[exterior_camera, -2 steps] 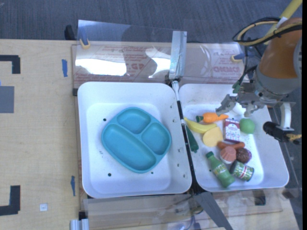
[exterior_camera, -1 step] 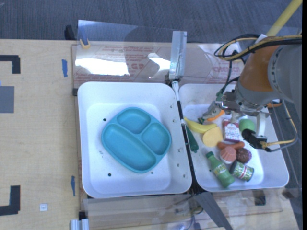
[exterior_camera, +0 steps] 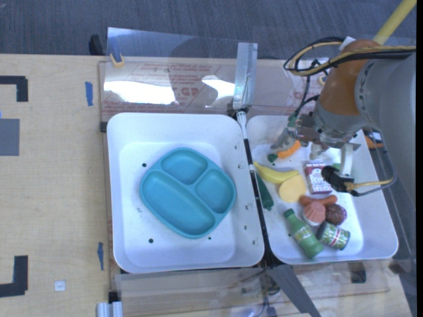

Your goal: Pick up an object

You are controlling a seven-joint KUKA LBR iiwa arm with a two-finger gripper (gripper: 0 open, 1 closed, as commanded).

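The objects to be picked lie heaped in the right bin (exterior_camera: 386, 240): a banana (exterior_camera: 274, 174) at the pile's 10 o'clock, a yellow round piece (exterior_camera: 292, 189) just beside it, a red-and-white carton (exterior_camera: 317, 179) at 12 o'clock, a green bottle (exterior_camera: 303, 233) and a small can (exterior_camera: 336, 237) at 6 o'clock, with reddish pieces between. They sit touching or overlapping, so any single item is crowded by neighbours. A small orange piece, possibly a carrot (exterior_camera: 287, 152), lies apart at 11 o'clock, near the gripper (exterior_camera: 305, 137). The gripper hangs low over the bin's far end, placed there presumably to reach that loose piece; its opening cannot be judged, since the wrist hides it. At 9 o'clock, the left bin (exterior_camera: 125, 177) holds a blue divided plate (exterior_camera: 188, 191), well apart from the work.
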